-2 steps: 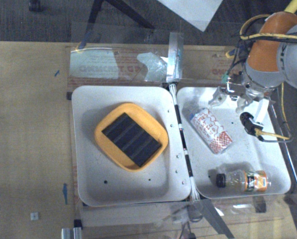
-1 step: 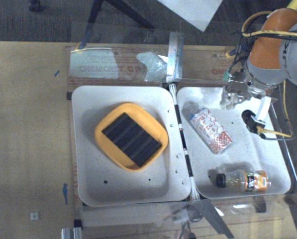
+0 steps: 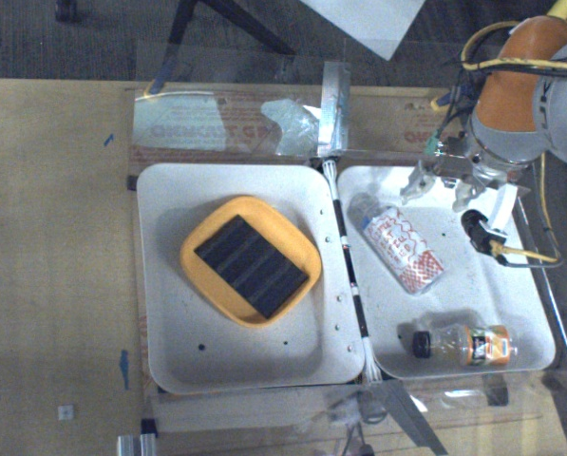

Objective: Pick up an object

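A wooden bench bears two shallow white bins side by side: the left bin and the right bin, touching along their inner edges. A clear plastic sheet lies behind them.

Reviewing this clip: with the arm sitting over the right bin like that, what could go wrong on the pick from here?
The end effector sits near the right bin's back wall, away from both items, so closing here may catch nothing.

The red-and-white patterned bottle lies on its side at a slant; it could roll or slip out.

The small clear bottle with the orange label lies close to the front rim, leaving little room beside it.
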Available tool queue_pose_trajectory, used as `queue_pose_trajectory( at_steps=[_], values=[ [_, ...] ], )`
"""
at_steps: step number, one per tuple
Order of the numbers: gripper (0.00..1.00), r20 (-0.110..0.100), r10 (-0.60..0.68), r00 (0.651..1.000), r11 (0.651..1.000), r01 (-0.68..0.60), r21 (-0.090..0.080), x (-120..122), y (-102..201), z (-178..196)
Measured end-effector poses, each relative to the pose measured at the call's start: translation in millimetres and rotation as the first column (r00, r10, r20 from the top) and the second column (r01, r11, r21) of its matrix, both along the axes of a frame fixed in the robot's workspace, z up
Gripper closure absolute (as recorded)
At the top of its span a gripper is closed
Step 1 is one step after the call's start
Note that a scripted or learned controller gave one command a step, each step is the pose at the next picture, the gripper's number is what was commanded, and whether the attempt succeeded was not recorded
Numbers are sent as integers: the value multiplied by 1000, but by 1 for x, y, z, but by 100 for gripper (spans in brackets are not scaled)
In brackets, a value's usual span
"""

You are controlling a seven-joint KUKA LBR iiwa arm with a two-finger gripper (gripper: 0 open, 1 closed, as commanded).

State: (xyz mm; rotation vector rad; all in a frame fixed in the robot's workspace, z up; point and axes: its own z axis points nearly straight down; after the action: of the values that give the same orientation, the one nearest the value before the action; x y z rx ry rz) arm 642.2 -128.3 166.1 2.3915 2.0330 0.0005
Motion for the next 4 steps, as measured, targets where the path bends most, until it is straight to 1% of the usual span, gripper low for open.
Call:
queue_pose_trajectory(
  at_steps=[1, 2, 3, 4],
  values=[
    [0, 40, 104, 994, 995, -104, -10, -15, 19, -32],
    [0, 44, 250, 967, 968, -249, -17, -22, 22, -36],
    [0, 58, 341, 938, 940, -340, -28, -31, 22, -38],
    [0, 46, 427, 903, 904, -426, -30, -47, 17, -40]
  ],
)
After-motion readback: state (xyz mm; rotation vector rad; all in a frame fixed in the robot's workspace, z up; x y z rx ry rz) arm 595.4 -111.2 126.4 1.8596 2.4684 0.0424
